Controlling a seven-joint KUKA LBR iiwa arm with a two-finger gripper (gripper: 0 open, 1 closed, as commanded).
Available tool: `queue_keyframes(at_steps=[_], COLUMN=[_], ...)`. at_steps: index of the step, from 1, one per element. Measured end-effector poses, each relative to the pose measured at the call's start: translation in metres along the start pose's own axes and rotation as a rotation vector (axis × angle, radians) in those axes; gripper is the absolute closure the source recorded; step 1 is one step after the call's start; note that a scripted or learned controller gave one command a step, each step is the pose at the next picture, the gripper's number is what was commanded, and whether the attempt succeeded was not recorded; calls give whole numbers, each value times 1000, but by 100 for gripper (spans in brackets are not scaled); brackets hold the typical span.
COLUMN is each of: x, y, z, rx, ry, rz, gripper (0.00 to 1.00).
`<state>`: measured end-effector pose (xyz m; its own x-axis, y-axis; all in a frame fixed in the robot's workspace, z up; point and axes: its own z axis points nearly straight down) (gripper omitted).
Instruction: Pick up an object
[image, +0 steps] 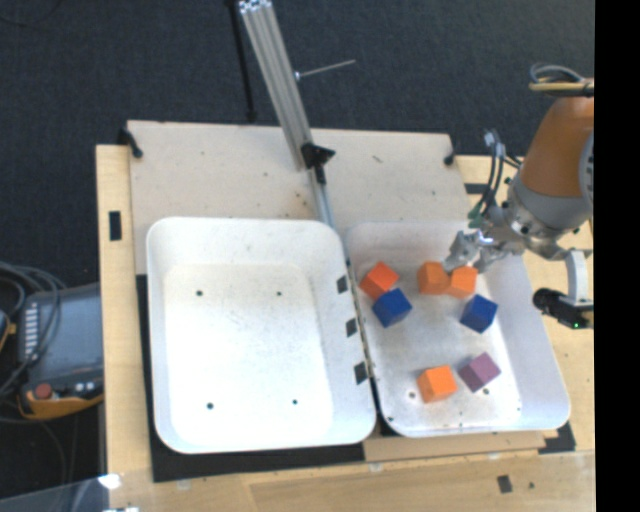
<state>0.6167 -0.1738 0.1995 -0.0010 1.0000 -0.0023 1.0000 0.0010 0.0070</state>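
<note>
The right bin (530, 400) holds several small blocks. Two orange blocks (446, 279) lie side by side near its upper middle. Another orange block (378, 279) touches a blue block (392, 306) at the left. A second blue block (479, 313) sits right of centre, and an orange block (437, 383) and a purple block (480, 371) lie near the front. My gripper (466, 252) hangs just above the pair of orange blocks, close to the right one. Nothing shows between its fingers.
The left bin (170, 250) stands beside the right one, with a black divider between them. A slanted aluminium post (285, 90) rises from the back of the bench. A control pendant (50, 350) lies off the bench at the left.
</note>
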Motion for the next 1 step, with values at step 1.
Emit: queue_keyframes(at_steps=[1], x=[-3], y=[-8], z=[-57], rx=[0], ry=[0], rz=[0], gripper=[100])
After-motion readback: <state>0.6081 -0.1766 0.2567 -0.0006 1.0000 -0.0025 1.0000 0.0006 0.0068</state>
